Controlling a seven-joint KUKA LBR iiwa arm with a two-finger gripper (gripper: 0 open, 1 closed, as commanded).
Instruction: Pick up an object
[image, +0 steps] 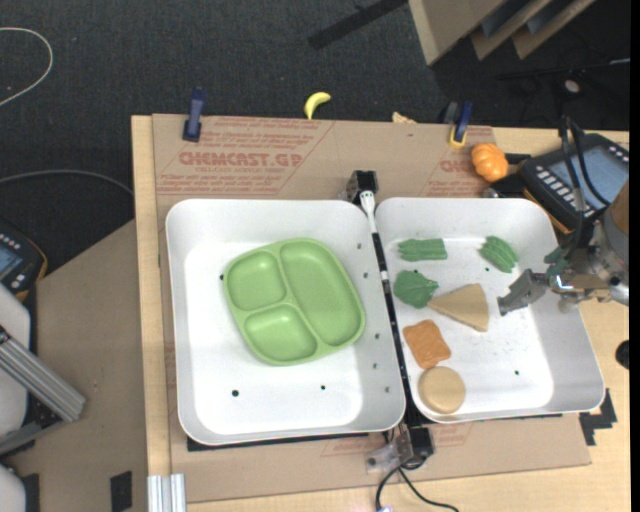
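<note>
Gripper (524, 292) over right bin, nothing held; tan wedge nearest.
I cannot tell its finger state. The tan wedge (465, 306) lies just left of it in the right bin (560, 390), apart; I judge it light, rigid toy food, best pinched across its flat sides.

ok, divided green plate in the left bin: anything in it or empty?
Empty. The green plate lies flat in the left bin and all three compartments show bare green. The food pieces lie in the right bin.
</note>
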